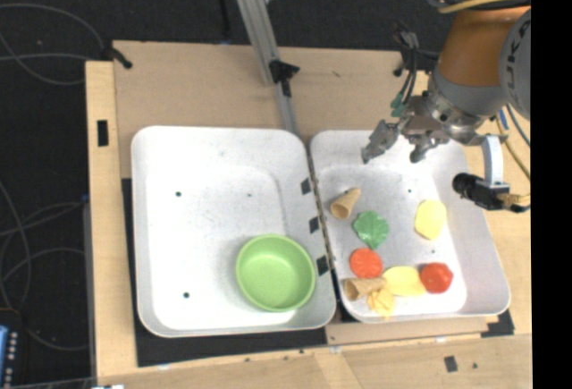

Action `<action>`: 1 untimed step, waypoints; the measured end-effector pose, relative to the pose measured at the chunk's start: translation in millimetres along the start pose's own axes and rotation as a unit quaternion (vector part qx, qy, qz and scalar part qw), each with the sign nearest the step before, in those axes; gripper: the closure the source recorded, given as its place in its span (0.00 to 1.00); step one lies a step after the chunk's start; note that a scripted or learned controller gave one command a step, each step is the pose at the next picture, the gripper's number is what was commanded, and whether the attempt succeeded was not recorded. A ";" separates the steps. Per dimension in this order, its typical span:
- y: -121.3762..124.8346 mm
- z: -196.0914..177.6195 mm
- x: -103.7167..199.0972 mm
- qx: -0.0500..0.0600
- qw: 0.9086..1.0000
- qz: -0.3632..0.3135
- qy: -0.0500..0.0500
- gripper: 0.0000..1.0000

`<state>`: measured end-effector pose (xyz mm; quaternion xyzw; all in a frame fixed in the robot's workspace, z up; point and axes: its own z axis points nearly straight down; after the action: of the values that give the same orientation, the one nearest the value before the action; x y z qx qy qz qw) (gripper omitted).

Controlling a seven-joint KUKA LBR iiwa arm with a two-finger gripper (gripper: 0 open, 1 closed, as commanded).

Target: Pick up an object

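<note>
two white bins side by side on the worktop (197,83): left bin (179,164) and right bin (474,240).

left bin: one green bowl (275,272), upright, near the front corner beside the divider. rest of the floor is bare, speckled.

right bin, counted:
- tan cones, two: one cone (345,201) on its side close to the divider; a second cone (356,289) at the front wall, partly covered.
- one green leafy piece (370,228), just beside the first cone.
- one orange-red round piece (365,263), in front of the leafy piece.
- one red piece (435,277), front right.
- yellow pieces, three: one pale yellow lump (430,219), mid right; one yellow oval (404,280), between the orange-red and red pieces and touching the red one; one small yellow ridged bit (381,301), against the second cone.

gripper (394,148) hangs over the far end of the right bin, released, fingers spread, nothing between them. the pieces all lie nearer the front than the gripper, apart from it; the first cone is nearest.

around: a slanted metal post (253,12) rises from the worktop behind the bins; loose cables (36,29) on the dark floor to the left.
</note>
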<state>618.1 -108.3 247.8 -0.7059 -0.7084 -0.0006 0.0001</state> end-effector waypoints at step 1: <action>0.1 0.0 0.2 0.000 1.000 0.000 0.000 0.00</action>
<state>618.1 -108.1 247.8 -0.7060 -0.7082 -0.0009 0.0002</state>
